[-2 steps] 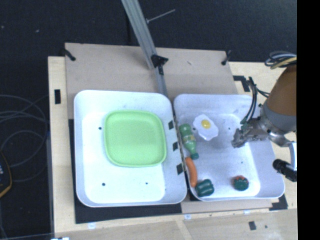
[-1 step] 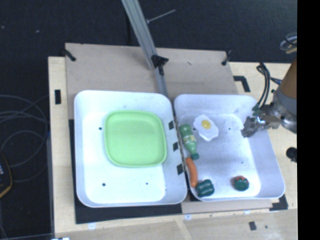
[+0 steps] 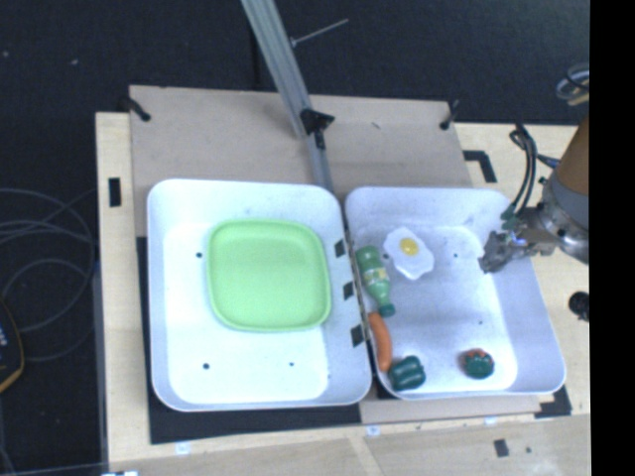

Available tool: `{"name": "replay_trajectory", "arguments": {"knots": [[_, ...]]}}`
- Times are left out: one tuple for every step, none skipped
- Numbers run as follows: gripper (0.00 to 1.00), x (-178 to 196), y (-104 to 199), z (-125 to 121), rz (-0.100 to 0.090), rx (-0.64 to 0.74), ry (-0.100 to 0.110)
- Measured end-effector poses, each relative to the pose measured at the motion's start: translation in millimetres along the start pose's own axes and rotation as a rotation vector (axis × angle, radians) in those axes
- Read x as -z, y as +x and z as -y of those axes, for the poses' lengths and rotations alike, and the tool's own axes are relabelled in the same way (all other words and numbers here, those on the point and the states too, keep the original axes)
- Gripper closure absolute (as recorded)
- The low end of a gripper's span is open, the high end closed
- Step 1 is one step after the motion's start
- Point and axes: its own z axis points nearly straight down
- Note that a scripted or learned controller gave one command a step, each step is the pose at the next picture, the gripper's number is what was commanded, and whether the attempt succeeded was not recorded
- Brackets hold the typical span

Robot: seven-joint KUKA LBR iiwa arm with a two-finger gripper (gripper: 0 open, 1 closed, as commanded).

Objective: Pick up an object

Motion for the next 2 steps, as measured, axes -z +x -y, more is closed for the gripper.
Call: {"name": "replay_trajectory", "arguments": {"knots": [[1.00,-5.2,57.8,5.5,-0.001,0.003,0.001],[1.00,-10.5,106.0,9.1,0.000,0.003,0.000]]}}
